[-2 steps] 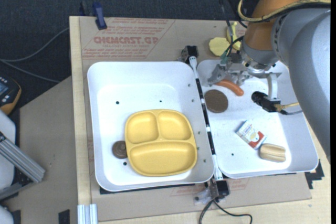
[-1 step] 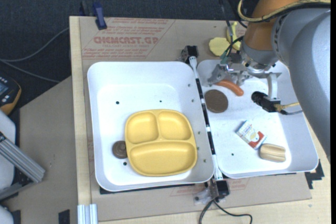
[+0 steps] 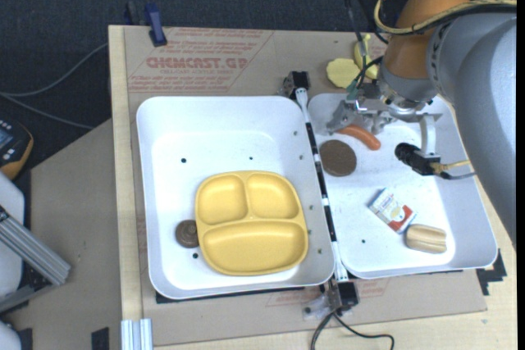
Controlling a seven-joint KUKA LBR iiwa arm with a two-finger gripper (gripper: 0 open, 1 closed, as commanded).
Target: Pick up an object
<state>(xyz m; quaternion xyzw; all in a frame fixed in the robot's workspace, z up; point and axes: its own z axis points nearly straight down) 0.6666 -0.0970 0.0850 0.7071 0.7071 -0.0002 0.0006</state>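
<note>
Left bin, centre-left of frame: small brown round piece in the lower left, touching the left edge of a yellow divided plate that fills the bin's lower middle. Right bin, just beside it: dark brown disc by the bin's left wall. Yellow lump lies on the board outside the bin, above its top edge. Gripper sits low over the upper part of the right bin, directly above an orange sausage-shaped piece; cannot tell whether it is open, closed or gripping. Orange piece lies flat on the bin floor, just right of the disc. Lower right: white-and-red packet, then tan bun near it.
</note>
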